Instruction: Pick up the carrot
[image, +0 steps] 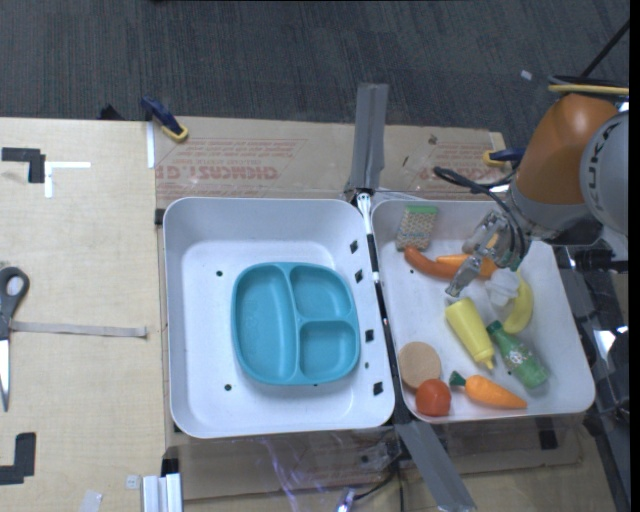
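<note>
Gripper (480, 258) hangs low in the right bin (570, 400), close to the bin's back edge; the view is too blurry there to tell how it stands. One carrot (436, 264) lies just left of it, maybe touching. Another carrot (490, 392) lies far in front, by the front edge. A yellow bottle (470, 332) and banana (519, 306) crowd just in front.
</note>
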